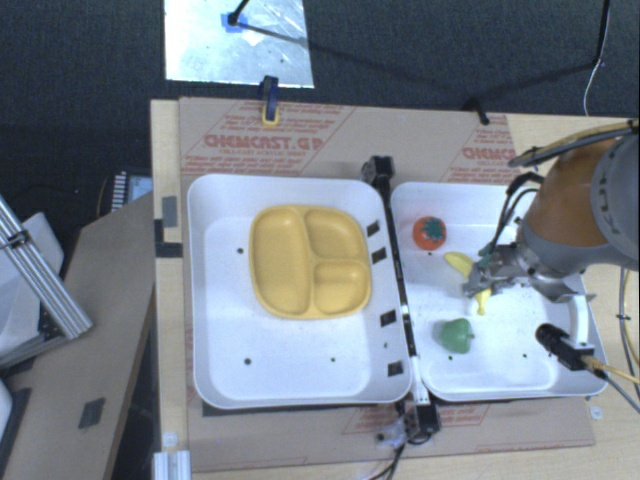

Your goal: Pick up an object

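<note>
- Yellow banana [459, 263] is lying in the right bin [520, 373], touching the gripper [480, 286] at its 10 o'clock.
- Green pepper [456, 334] is sitting near the gripper's 7 o'clock; orange tomato [430, 232] farther off at 11 o'clock.
- Cardboard sheet [260, 138] under the bins is reading "CHEMCAST GP".
- Gripper is reaching down onto the banana; finger spread and grasp: cannot tell.
- Yellow divided plate [305, 261] is sitting in the left bin [225, 368].

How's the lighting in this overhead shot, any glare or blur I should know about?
In the camera view, light is even and soft; the white bins look bright, nearly washed out, with faint shadows; the metal sheet at top shows patchy glare; the whole frame is slightly soft, so the gripper by the yellow object is hard to resolve.
</note>
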Action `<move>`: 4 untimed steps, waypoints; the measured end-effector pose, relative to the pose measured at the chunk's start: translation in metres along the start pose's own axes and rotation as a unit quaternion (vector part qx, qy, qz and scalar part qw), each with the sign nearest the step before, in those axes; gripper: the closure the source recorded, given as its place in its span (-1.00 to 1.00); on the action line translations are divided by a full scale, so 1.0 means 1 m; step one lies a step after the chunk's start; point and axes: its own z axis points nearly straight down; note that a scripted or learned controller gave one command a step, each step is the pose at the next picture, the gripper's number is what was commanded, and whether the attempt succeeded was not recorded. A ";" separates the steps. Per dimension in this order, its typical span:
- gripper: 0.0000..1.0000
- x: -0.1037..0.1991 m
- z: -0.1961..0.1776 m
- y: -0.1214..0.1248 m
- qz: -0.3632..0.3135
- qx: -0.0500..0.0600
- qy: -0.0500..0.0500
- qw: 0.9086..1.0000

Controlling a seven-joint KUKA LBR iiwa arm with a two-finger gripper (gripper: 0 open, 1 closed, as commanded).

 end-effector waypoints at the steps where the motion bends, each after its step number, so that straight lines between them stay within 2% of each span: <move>1: 1.00 -0.001 -0.047 0.010 -0.002 -0.002 0.000 1.000; 3: 1.00 -0.006 -0.153 -0.004 -0.002 -0.002 0.000 1.000; 4: 1.00 0.043 -0.140 0.014 -0.005 0.000 0.001 1.000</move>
